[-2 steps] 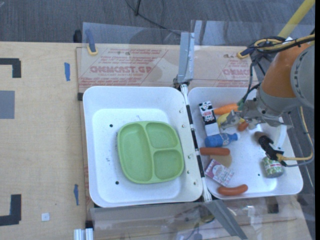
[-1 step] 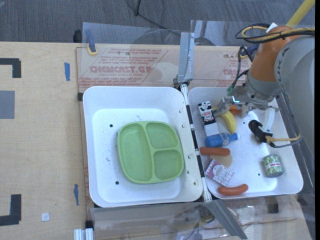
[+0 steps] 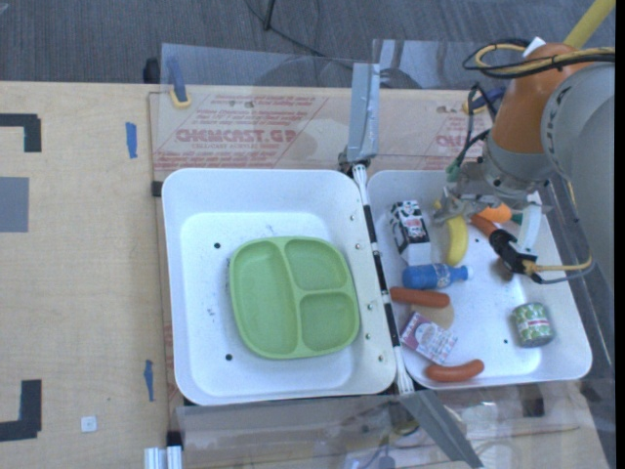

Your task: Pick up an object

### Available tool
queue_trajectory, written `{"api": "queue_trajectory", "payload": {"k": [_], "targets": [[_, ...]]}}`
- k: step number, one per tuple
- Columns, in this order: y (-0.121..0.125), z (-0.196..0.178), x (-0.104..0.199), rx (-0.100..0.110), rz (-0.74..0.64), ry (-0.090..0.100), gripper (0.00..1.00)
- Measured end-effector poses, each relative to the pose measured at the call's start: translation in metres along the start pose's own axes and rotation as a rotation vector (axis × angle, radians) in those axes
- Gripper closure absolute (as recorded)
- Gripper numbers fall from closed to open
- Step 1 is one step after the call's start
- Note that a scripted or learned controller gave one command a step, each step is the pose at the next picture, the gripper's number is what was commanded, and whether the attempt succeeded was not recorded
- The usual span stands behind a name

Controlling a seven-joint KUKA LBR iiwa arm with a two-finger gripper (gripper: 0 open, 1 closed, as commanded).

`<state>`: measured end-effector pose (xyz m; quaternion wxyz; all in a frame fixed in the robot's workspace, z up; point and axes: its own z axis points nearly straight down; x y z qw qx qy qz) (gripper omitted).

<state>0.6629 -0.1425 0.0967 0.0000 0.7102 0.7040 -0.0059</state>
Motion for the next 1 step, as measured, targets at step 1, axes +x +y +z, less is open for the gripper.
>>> {"api": "queue_trajectory", "payload": {"k": [1], "targets": [[-0.0054, -0.1196, 0.0304, -0.012, -0.047, 0.007, 1.0]]}}
